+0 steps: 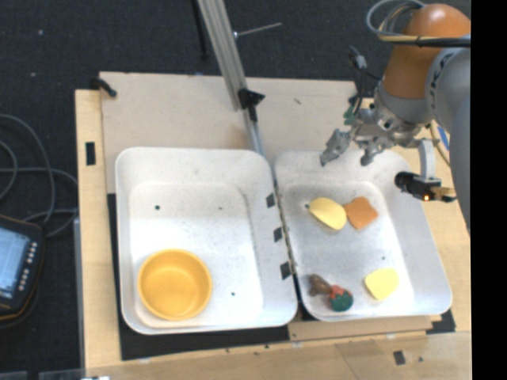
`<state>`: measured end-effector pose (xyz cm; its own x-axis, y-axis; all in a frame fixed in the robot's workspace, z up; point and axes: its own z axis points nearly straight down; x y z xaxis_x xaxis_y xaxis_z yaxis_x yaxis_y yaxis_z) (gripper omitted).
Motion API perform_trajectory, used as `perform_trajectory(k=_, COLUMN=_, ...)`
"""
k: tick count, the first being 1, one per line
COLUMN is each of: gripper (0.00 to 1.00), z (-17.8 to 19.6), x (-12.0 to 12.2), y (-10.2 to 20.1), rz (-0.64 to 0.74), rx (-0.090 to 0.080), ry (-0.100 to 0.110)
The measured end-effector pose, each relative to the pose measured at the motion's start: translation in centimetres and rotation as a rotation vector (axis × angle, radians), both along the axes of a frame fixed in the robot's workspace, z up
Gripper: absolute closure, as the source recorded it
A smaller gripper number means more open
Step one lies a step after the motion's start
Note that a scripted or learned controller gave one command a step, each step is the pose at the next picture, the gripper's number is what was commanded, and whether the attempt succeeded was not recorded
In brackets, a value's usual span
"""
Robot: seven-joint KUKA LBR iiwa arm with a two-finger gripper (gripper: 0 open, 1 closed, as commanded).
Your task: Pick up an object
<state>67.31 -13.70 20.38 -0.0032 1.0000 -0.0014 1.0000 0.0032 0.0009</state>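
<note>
While the gripper hangs with fingers apart over the right bin's far edge, a yellow bowl sits in the left bin.

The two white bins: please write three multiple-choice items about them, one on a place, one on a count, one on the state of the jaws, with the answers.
1. Where is the yellow bowl?
A. Near corner of the left bin
B. Far corner of the right bin
C. On the bench outside the bins

2. How many yellow pieces lie in the right bin?
A. None
B. Two
C. Four

3. How is the gripper?
A. Shut on the orange piece
B. Open, holding nothing, above the right bin's far edge
C. Pressed into the yellow bowl

Answers:
1 A, the bowl sits at the left bin's near left corner.
2 B, one yellow piece touches the orange one, the other lies nearer the front.
3 B, the jaws are spread apart with nothing between them.
</note>
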Motion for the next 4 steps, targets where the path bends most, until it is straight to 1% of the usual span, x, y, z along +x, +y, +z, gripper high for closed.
perform_trajectory(k=1, gripper=0.00, z=0.0, x=0.0, y=0.0, rz=0.000, rx=-0.001, ry=0.000)
perform_trajectory(k=2, gripper=0.00, z=-5.7, x=-0.3, y=-1.0, rz=-0.004, rx=-0.001, ry=0.004)
perform_trajectory(k=3, gripper=0.00, z=-10.3, x=-0.4, y=-1.1, rz=-0.004, rx=-0.001, ry=0.002)
perform_trajectory(k=4, gripper=1.00, z=-9.0, x=-0.2, y=-1.2, rz=-0.003, rx=-0.004, ry=-0.004)
